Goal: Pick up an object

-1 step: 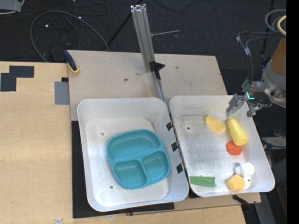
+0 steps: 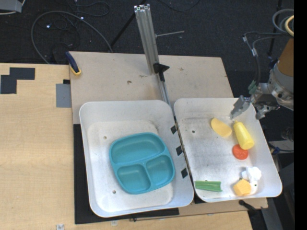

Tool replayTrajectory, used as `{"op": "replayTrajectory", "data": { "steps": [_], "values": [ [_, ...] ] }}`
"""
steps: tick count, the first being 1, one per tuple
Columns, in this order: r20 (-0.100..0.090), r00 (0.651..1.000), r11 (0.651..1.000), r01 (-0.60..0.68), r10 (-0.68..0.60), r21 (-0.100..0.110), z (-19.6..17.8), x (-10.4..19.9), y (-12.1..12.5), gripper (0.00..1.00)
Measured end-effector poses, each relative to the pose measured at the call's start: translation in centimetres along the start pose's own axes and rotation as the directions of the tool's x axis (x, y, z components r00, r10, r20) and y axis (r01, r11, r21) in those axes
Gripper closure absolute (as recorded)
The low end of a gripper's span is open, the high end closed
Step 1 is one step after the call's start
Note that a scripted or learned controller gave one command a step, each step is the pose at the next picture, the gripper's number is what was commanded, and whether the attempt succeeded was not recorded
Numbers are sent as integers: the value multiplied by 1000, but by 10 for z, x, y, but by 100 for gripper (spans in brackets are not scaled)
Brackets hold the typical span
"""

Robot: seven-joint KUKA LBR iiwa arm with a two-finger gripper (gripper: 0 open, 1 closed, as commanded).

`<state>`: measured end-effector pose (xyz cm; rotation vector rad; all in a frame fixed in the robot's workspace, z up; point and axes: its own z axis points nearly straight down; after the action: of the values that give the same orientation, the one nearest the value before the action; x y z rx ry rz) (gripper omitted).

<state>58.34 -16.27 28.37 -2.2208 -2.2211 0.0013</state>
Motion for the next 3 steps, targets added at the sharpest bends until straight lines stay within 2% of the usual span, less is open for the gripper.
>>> {"op": "replayTrajectory", "data": {
  "steps": [2, 3],
  "values": [
    [-1, 1000, 1000, -1, 1, 5, 88, 4, 2, 0],
    [-2, 1000, 1000, -1, 1, 8, 152, 8, 0, 0]
  ]
}}
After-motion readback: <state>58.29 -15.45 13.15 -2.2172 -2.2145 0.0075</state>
